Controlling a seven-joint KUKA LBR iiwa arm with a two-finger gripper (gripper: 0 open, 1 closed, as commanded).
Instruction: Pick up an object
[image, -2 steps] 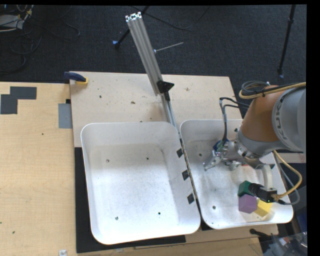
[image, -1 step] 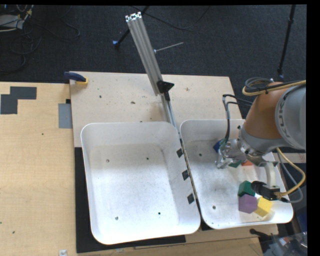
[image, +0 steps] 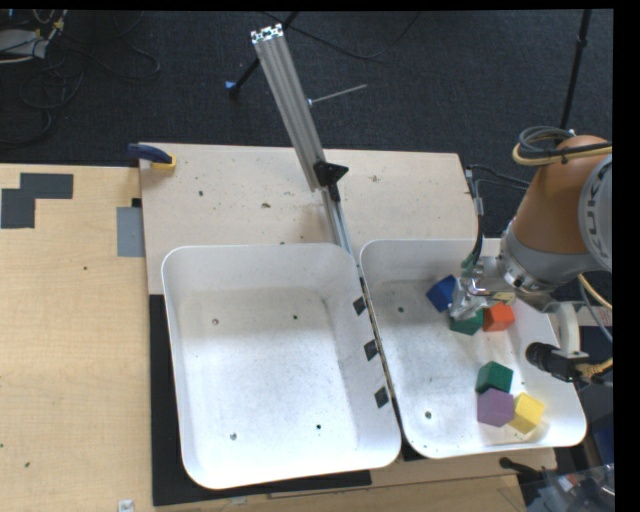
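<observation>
Over the right bin (image: 420, 440), as seen from the fixed overhead camera, the end effector (image: 470, 300) was lowered among a small cluster of blocks near that bin's far edge. A blue block (image: 441, 293) lay just beside it on the side toward the left bin (image: 200, 300), an orange block (image: 498, 317) just beside it on the side toward the arm, and a dark green block (image: 465, 325) directly beneath and slightly nearer the bin's front edge, apparently touching the metal tip. Whether the end effector was parted or closed could not be told from this slant, and no block was seen held. The dark green block was judged the likeliest target, being closest and almost straight below; only a short drop would be needed. No clear long axis was visible on it. Well apart, toward the right bin's front right corner, a second green block (image: 494, 377), a purple block (image: 494, 407) and a yellow block (image: 528, 411) were bunched together.
</observation>
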